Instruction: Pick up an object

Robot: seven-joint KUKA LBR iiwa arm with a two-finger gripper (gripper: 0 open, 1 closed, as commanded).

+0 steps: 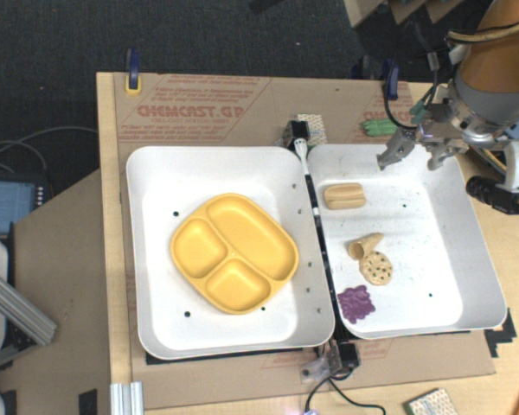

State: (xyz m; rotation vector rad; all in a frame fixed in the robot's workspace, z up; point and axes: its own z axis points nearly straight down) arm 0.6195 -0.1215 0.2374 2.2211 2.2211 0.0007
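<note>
Your gripper (418, 152) hangs above the far edge of the right bin (467, 258), fingers spread apart with nothing between them. Below it, near that bin's far left corner, lies a tan bread roll (344, 196) — then, along the left wall, a cone-shaped piece (363, 246) touching a chip cookie (378, 268), and purple grapes (355, 303) toward the near edge. The left bin (151, 232) carries a yellow divided plate (233, 252) at its middle.

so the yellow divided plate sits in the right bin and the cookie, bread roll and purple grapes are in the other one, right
Not quite. The camera view shows the yellow three-compartment plastic plate in the left shallow white bin, not the right one. The round chocolate-chip cookie, the tan bread roll and the purple toy grape bunch do lie in the other bin, the right one.
</note>
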